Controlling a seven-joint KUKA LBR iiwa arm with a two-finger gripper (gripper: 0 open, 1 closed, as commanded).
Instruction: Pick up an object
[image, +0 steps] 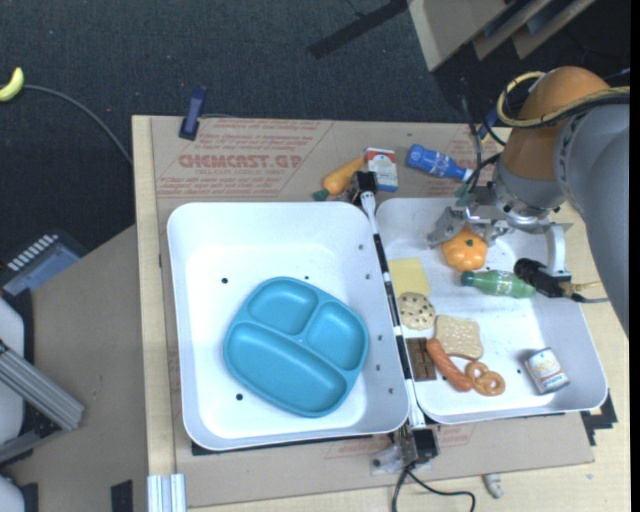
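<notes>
Dark carpet (250, 50) surrounds a cardboard-topped worktop (250, 160) printed with red lettering. All places below I log against the right bin (565, 325).

Camera view, entries:
- Left bin (230, 240): white, touching the right bin's left wall. It holds a blue divided plate (295, 345), lying flat.
- Arm (590, 150): grey, with an orange band (555, 90), reaching over the right bin's far right corner.
- Tool (478, 222): over the far part of the right bin, just above the orange fruit. I cannot tell whether it is apart or together, and I see nothing clamped in it.
- Orange fruit (466, 251): on the right bin's floor, in the far part, near the middle.
- Green bottle (497, 285): on its side, mid-bin, just nearer than the fruit.
- Yellow cheese slice (408, 273): flat by the bin's left wall.
- Cookie (414, 311): by the left wall, next below the cheese.
- Bread slice (460, 336): near part, left of centre.
- Sausage (447, 364): near part, just beside the bread.
- Pretzel (488, 380): by the near rim, at the sausage's end.
- Small can (546, 370): near right corner, on its side.
- Blue bottle (437, 162): on the worktop, beyond the bin's far rim.
- Small carton (380, 168): on the worktop, off the bin's far left corner.
</notes>
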